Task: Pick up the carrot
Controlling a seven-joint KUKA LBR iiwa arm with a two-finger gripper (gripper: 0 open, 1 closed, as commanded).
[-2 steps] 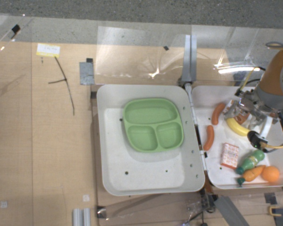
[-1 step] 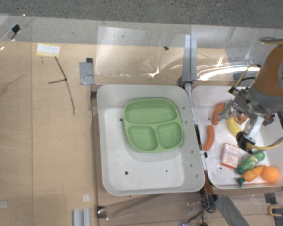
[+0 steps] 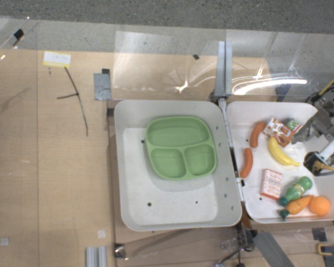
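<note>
The orange, green-topped toy carrot (image 3: pixel 296 206) is lying crowded between a green plastic bottle (image 3: pixel 298 189) and a round orange fruit (image 3: pixel 319 205), likely inviting a mis-grab by the claw (image 3: pixel 323 128), whose opening cannot be told.

Carrot (image 3: pixel 296 206): small, orange, green top, lying tilted near right bin's front edge.

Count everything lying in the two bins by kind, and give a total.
green divided plate: 1
sausages: 2
red-and-white boxes: 2
banana: 1
green bottle: 1
carrot: 1
orange: 1
Total: 9
</note>
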